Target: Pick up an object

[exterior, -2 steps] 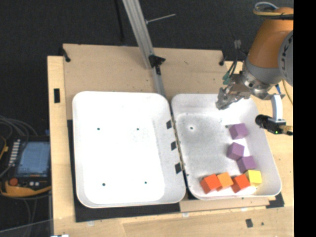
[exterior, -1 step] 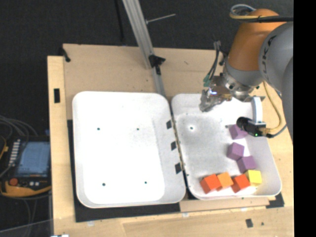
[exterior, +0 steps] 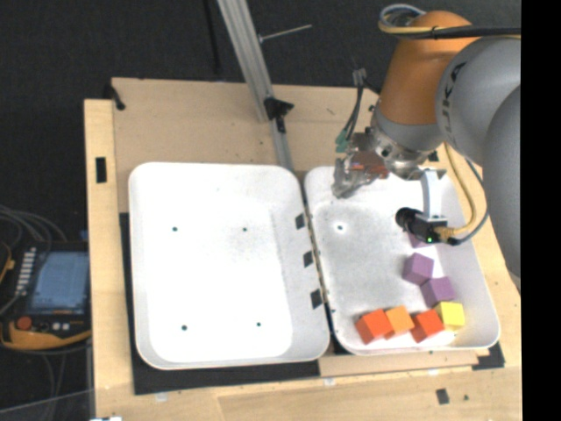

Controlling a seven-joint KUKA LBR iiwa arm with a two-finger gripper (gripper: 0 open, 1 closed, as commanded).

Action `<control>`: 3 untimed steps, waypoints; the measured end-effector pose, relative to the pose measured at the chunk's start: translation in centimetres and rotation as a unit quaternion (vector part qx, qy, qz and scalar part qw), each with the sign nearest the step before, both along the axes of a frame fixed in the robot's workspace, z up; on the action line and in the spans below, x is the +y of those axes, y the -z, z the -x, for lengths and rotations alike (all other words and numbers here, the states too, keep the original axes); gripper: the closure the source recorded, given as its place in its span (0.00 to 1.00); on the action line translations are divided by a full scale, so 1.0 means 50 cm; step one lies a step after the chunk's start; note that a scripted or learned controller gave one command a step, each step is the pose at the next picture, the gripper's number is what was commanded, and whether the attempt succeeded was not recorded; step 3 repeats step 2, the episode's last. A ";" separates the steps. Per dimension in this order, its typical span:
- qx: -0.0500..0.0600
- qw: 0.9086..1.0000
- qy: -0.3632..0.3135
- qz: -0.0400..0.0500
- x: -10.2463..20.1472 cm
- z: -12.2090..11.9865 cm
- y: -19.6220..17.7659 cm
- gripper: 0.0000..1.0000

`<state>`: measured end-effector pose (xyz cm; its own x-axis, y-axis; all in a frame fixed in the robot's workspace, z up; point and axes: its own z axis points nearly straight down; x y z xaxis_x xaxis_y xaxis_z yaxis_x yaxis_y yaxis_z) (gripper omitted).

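Observation:
Several small blocks lie in the right bin (exterior: 368, 244) near its front right corner: a purple block (exterior: 419, 267), a second purple block (exterior: 438, 289), a yellow block (exterior: 451, 313), a red block (exterior: 428, 324), and two orange blocks (exterior: 375, 324) (exterior: 400, 319). My gripper (exterior: 351, 180) hangs over the back left corner of the right bin, well apart from the blocks. I see nothing between its fingers.
The left bin (exterior: 219, 261) sits beside the right one. A slanted metal post (exterior: 254, 68) rises behind the bins. A black cable and fitting (exterior: 421, 224) hang from the arm above the right bin. A handheld pendant (exterior: 53, 283) lies off the bench's left.

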<state>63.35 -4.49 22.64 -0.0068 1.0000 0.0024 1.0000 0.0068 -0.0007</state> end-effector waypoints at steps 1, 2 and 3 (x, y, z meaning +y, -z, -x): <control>0.001 1.000 0.000 0.001 0.095 -0.008 0.012 1.00; -0.001 1.000 0.000 0.000 0.215 -0.023 0.006 1.00; -0.001 1.000 0.000 0.000 0.215 -0.023 0.006 1.00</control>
